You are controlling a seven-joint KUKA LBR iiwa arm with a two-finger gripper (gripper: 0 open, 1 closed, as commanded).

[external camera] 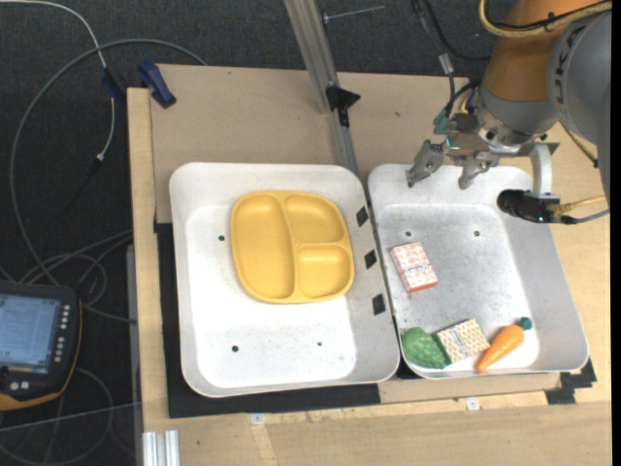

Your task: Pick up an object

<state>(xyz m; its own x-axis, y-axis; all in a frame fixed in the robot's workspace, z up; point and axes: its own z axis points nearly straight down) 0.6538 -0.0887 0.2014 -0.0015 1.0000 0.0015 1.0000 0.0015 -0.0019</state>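
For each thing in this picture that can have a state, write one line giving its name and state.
gripper: jaws open, holding nothing, above the right bin's far edge.
yellow tray: upright in left bin.
pink box: lying flat.
carrot: lying at the near edge.
green toy: resting beside the patterned block.

wooden bench point(252, 105) bears two white bins point(199, 348).

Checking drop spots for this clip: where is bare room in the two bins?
Left bin: a strip below the yellow tray. Right bin: middle, right of the pink box. Crowded: front edge, with green toy, patterned block, carrot.
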